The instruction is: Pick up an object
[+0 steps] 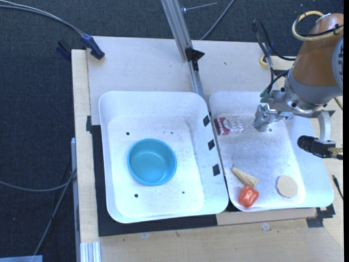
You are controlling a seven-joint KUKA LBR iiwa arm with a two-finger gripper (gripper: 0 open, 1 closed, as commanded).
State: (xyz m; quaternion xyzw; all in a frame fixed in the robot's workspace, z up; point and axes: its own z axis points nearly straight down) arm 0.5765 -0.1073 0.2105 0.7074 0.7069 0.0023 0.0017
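Over the right bin, nothing in my grasp that I can see

My gripper (264, 123) hangs low; whether my fingers are spread or pinched I cannot tell. Just beside me lies the small red-and-white packet (228, 125), likely light, crinkly and slippery, so I'd pinch across its narrow sides. Near the front rim of the right bin (319, 192) sit a red pepper (248, 196), yellow wedge (245, 176) and tan disc (287, 186).
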